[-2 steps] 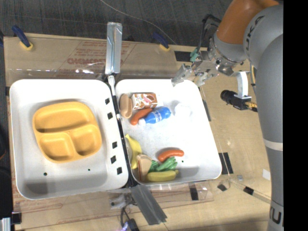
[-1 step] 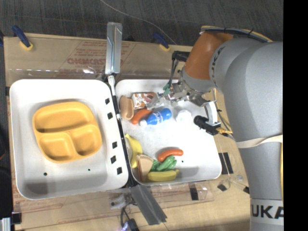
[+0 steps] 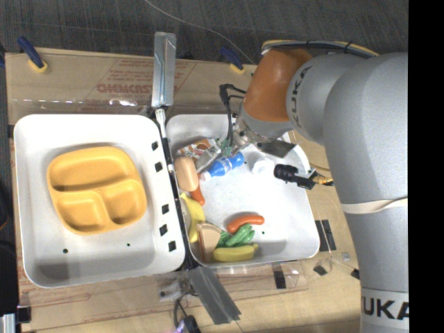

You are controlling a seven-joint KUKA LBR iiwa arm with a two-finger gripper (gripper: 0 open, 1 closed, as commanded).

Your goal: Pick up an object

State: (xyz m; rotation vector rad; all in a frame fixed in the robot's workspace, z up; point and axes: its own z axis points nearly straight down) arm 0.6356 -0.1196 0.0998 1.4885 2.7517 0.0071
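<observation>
Reaching into right bin point(image 3: 298, 214), hand point(image 3: 232, 146) low over blue item point(image 3: 227, 165) at far-left clutter, likely lining up a grasp; grip state unreadable. Yellow tray point(image 3: 97, 188) in left bin.

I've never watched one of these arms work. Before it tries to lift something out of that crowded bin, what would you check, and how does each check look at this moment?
1. Gripper over the right bin, where the toys lie: ok.
2. Something within reach below it: ok, a blue object lies right beside it.
3. An item held between its fingers: cannot tell, the wrist hides them.
4. Target free of neighbours: not ok, the blue object touches a packet and sits near the hot dog.
5. Yellow tray in the left bin out of the way: ok.
</observation>
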